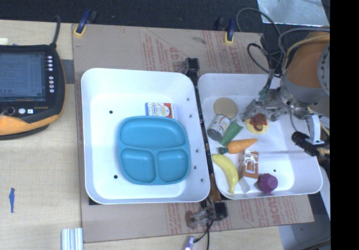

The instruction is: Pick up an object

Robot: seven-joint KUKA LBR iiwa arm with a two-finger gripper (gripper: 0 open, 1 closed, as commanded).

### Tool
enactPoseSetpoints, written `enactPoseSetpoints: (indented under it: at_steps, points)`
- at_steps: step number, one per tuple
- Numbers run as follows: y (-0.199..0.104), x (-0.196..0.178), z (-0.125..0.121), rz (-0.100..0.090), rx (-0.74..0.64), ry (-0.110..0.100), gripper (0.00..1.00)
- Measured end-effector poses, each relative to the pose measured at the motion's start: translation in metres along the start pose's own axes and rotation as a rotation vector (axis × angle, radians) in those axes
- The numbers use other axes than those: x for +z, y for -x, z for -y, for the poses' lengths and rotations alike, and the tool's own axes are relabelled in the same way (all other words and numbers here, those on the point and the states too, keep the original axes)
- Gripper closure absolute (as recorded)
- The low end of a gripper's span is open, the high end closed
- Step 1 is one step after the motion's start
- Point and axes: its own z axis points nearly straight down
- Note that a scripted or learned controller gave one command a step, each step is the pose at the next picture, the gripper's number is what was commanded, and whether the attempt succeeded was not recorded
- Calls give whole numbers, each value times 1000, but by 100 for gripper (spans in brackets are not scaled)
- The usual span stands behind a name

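Note:
My gripper [261,111] hangs low over the back of the right bin [291,187], just above a small red and yellow toy [258,125]. Whether it touches the toy is unclear. Left of the toy lie a round tan lid [225,107], a silver can [217,128] and a green piece [231,133]. Further forward lie a carrot [243,145], a banana [226,170], an orange packet [251,163] and a purple ball-like object [267,183].
The left bin [98,97] holds a blue divided plate [153,149] and a small white and blue box [159,109]. A teach pendant [25,89] lies at the far left. Cables [263,36] loop behind the right bin. A black part [305,143] juts over its right rim.

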Motion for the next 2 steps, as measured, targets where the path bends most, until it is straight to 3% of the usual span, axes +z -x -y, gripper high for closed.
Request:
enactPoseSetpoints:
  at_steps: [1, 2]
  points:
    - [2, -15, -3, 3, -1, 7, 100]
    - [-27, -81, 74, -1, 0, 3, 100]
